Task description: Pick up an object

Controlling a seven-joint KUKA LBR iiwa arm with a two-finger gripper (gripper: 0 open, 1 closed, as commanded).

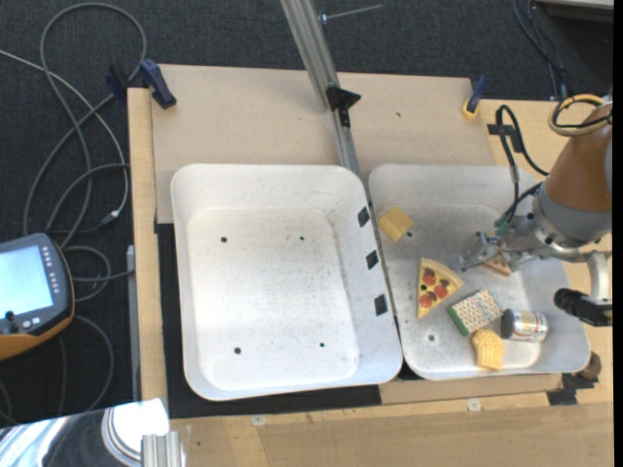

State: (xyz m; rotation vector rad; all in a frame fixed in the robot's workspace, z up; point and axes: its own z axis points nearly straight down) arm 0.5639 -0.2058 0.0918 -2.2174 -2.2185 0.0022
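Gripper (484, 257) hanging low in right bin (438, 188), can't tell jaw state. Pizza slice (435, 287) sitting at its 7 o'clock, close. Looks light, stiff, flat — probably pinching across edges.

Right bin (428, 188): cube (395, 225) at left wall; pizza slice (435, 287) mid; my hand (484, 257) right of it; can (526, 326) front right.
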